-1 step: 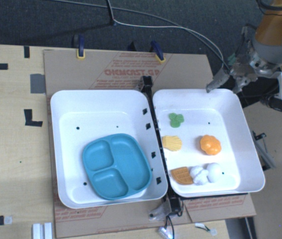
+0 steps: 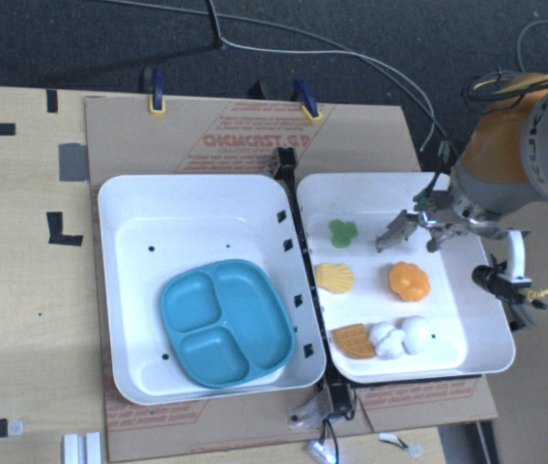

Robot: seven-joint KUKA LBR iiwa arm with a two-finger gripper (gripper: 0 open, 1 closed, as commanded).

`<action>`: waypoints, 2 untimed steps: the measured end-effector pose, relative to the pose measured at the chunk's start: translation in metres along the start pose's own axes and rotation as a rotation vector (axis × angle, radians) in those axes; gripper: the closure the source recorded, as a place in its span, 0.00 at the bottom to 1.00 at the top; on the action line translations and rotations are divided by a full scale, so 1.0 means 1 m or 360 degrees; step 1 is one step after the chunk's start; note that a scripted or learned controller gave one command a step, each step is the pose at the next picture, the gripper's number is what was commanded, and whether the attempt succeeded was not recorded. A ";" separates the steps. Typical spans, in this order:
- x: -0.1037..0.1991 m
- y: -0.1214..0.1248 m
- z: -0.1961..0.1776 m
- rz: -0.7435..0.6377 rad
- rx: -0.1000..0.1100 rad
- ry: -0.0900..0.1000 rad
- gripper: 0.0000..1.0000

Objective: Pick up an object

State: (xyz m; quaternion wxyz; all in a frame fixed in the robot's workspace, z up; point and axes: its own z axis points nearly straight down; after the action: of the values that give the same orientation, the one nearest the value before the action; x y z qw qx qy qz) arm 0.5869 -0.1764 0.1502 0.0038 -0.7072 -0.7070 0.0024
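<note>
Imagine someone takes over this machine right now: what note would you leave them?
End effector: hovering over the right bin, open, nothing between its fingers.
Right bin holds: green piece, orange piece, pale yellow piece, tan waffle-like piece, white pieces.
Left bin holds a blue divided plate.
Done: nothing picked up yet.
Left: lower onto one object, probably the orange or green piece nearest, close and lift.

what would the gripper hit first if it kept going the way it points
Probably the green toy: the gripper points left across the right bin toward it. Height is unclear, so it might pass above and reach the bin divider.
</note>
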 end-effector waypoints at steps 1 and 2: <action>-0.037 -0.044 0.067 0.0004 -0.0011 -0.0003 0.00; -0.036 -0.043 0.054 -0.0001 -0.0018 -0.0006 1.00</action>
State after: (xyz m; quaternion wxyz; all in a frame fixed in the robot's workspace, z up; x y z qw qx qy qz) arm 0.5438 -0.2119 0.0962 -0.0014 -0.7069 -0.7073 -0.0003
